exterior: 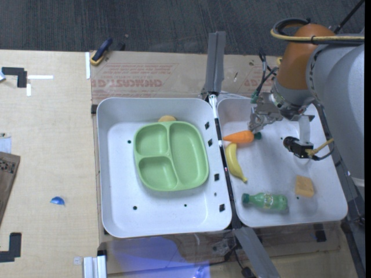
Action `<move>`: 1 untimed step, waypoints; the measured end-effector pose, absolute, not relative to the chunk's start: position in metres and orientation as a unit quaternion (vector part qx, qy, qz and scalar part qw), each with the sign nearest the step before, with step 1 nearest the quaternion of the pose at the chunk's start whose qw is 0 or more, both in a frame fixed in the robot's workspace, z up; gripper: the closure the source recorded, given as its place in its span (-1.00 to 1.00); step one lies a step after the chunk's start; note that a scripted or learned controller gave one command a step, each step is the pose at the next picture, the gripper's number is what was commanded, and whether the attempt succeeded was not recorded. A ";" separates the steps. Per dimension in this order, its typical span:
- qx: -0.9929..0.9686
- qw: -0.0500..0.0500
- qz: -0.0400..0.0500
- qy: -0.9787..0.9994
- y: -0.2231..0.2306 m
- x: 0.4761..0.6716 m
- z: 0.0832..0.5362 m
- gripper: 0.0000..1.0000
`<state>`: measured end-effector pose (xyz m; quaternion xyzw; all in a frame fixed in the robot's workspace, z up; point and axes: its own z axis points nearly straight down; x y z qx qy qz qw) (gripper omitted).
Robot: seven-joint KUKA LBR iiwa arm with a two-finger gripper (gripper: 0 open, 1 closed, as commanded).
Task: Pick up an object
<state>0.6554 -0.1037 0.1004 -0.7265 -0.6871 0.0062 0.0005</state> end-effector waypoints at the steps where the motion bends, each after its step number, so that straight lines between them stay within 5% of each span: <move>1: -0.604 -0.001 0.000 -0.797 -0.122 0.597 0.093 1.00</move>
